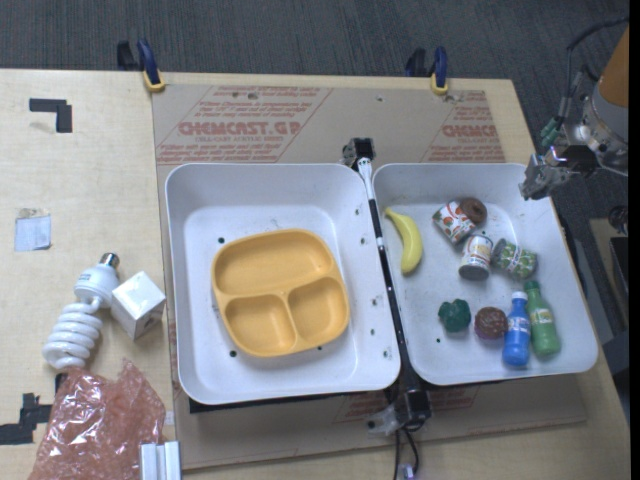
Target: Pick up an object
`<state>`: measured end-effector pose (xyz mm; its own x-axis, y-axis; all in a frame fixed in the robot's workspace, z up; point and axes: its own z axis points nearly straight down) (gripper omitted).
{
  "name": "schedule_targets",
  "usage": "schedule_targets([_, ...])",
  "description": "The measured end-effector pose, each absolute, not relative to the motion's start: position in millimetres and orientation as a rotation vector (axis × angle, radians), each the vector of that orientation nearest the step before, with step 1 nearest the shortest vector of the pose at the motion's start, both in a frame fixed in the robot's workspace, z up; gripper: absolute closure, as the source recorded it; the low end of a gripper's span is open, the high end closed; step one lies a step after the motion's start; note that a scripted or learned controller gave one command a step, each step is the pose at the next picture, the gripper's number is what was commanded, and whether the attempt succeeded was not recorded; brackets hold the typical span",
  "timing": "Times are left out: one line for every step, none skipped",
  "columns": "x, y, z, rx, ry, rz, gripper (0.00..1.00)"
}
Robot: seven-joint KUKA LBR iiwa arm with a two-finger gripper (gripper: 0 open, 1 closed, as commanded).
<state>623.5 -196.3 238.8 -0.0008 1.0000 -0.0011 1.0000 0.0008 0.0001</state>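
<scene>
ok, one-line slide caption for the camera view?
Claw at the right bin's far corner, over a banana, cans and bottles; yellow divided tray in the left bin.

**bench and floor from my overhead feed**

i see a pale wooden bench (pixel 80 188) under even, soft light. dark grey carpet (pixel 300 13) runs along the top of the view. a brown printed board (pixel 250 118) lies on the bench, held at its far edge by 2 blue-handled clamps (pixel 148 66). on the bench's left sit a spiral light bulb (pixel 80 318), a small white cube (pixel 138 303), crinkled pink plastic wrap (pixel 95 428) and black tape marks (pixel 52 113).
</scene>
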Motion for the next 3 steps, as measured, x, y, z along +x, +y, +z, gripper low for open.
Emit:
schedule_targets([531.6, -176, 104, 2.222, 2.22, 0.0, 0.0])
schedule_targets([487.4, -127, 92, 2.223, 2.221, 0.0, 0.0])
schedule_targets([488.8, -127, 102, 2.223, 2.217, 0.003, 1.0])
